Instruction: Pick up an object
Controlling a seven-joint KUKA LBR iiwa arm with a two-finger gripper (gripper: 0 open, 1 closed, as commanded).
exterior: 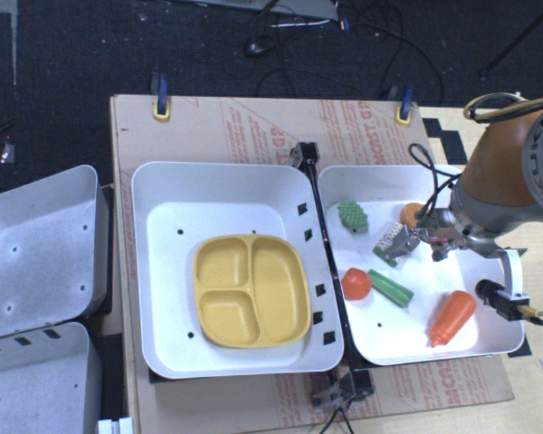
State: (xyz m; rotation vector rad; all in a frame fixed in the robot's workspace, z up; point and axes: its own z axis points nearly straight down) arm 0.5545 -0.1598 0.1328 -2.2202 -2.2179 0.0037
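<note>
Objects for picking all lie in the right bin point(505, 344), and going from the lower edge of the frame upward the first is the orange carrot point(451, 318) at lower right, its long axis slanting from lower left to upper right. Just above and left of it lie the red tomato point(356, 284) and the green cucumber point(391, 288), touching or nearly so, the cucumber running from upper left to lower right. Higher again, the gripper point(395, 242) hangs over the middle of this bin, reaching in from the right side of the frame; whether its tips are spread or closed cannot be told, and nothing is seen between them. The cucumber lies just below the gripper in the frame and looks the nearest piece, so a short descent toward the lower frame edge, across its long axis, seems the likely move. Above sit the green bumpy piece point(351, 214) and a small orange ball point(410, 213). The left bin point(163, 197) holds a yellow divided plate point(252, 290).
</note>
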